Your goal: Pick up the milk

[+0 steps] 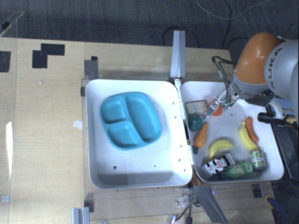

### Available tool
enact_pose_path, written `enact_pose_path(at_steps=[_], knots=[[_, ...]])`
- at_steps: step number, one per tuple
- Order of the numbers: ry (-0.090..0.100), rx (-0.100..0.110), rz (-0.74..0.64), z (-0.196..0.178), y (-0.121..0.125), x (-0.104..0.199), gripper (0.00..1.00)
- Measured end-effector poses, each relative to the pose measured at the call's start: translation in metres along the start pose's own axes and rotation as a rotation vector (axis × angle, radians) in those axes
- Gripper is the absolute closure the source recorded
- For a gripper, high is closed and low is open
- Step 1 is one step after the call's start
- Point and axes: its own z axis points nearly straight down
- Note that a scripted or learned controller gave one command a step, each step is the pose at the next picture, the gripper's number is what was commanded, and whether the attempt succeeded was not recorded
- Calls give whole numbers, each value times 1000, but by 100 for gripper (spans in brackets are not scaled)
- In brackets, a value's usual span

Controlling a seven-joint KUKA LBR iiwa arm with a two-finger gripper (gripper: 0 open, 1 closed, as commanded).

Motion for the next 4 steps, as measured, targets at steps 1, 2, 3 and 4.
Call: enact_pose_path(at_steps=[1, 2, 3, 4], knots=[[22, 12, -47, 1, -4, -29, 0], [0, 0, -31, -77, 0, -23, 0], [4, 3, -71, -46, -58, 74, 0], [4, 1, -345, -51, -60, 76, 0]])
